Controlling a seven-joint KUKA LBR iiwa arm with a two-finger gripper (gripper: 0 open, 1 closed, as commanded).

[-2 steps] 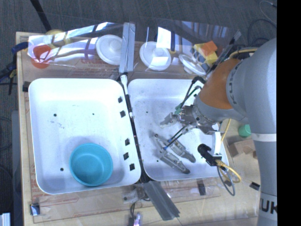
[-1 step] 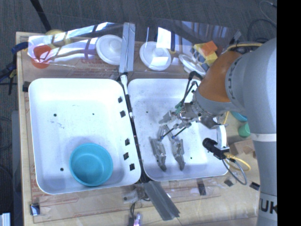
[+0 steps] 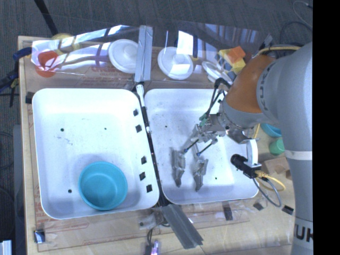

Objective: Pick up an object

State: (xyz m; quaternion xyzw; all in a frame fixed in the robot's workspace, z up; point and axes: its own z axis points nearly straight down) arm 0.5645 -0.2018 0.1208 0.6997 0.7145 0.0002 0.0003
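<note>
Bowl [image 3: 103,185], a blue one, sits in the lower part of the left bin [image 3: 53,105], towards the lower left of the frame. It looks like the only loose object in either bin, so it is the likely candidate for picking. It rests on the bin floor, upright, with nothing touching it.

Judged from this, the task has barely begun: nothing is lifted, and the gripper [image 3: 188,178] hangs over the right bin [image 3: 164,105], well apart from the bowl, with the dividing rims between them. What remains is the whole pick: crossing to the left bin, descending onto the bowl's rim, closing, and raising it.

The two fingers [image 3: 177,170] point down toward the lower centre of the frame, tips near the right bin's floor. They stand slightly spread, with a clear gap between them, and nothing is pinched there. Whether the tips touch the floor is hard to tell from this angle.

Behind them, the grey arm [image 3: 287,89] with its orange band [image 3: 248,89] enters from the right side. Along the top of the frame, behind the bins, lie white lids [image 3: 123,54] and assorted clutter, outside the working area.
</note>
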